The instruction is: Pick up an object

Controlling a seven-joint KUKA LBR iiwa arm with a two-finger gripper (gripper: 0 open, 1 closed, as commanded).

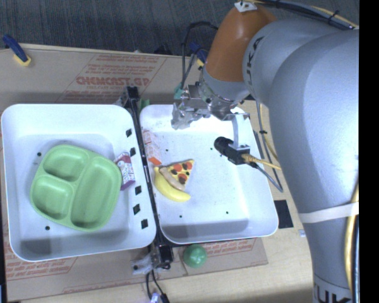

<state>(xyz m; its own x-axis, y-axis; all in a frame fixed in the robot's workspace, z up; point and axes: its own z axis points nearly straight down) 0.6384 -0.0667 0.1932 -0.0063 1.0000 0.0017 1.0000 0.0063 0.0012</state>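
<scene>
Much of the right bin [230,194], nearer me than the claw [189,113], lies bare; cardboard [101,68] lies beyond; whether the claw is open, I cannot tell.

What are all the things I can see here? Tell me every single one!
left bin: 1, white, on the cardboard
right bin: 1, white, beside the left bin
divided plate: 1, green, in the left bin
wrapper: 1, dark red and white, left bin, beside the plate
toy banana: 1, yellow, right bin
toy pizza slice: 1, yellow and red, right bin, against the banana
ball: 1, green, in front of the right bin
clamp: 1, blue, far left corner
cardboard: 1, brown, under the bins
arm: 1, grey and orange, from the right
gripper: 1, silvery, over the right bin's far end
</scene>
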